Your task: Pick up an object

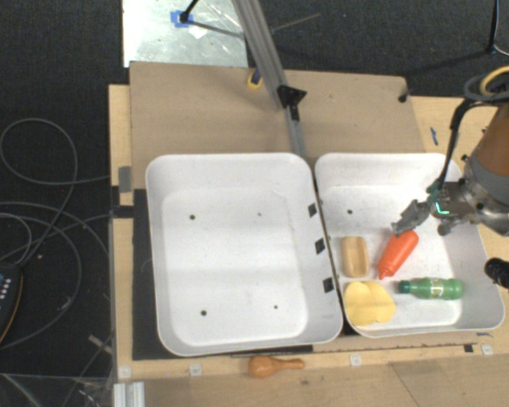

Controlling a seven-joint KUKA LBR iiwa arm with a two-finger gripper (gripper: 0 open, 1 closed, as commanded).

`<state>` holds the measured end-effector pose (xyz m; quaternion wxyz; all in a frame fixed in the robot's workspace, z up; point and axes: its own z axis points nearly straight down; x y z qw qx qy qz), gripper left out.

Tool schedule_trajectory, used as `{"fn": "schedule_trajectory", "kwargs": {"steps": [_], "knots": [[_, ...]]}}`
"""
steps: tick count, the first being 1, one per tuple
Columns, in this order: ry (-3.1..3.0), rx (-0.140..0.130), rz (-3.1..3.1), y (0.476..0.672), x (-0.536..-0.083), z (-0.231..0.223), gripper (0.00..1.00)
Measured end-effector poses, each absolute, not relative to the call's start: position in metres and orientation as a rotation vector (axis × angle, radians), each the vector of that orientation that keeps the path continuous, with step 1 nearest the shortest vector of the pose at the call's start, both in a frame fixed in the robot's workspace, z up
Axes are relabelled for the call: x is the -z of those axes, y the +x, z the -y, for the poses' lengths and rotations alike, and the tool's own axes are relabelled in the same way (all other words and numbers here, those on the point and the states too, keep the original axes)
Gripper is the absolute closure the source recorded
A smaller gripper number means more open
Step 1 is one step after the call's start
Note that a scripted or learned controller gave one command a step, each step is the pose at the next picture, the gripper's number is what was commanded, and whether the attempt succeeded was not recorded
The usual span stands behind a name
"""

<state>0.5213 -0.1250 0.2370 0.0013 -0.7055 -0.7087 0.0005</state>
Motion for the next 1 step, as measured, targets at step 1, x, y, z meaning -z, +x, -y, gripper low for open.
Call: {"fn": "schedule_trajectory", "kwargs": {"steps": [1], "knots": [[-2.219,0.002,2.225,0.5221,-0.2388,0.1252,0.00]]}}
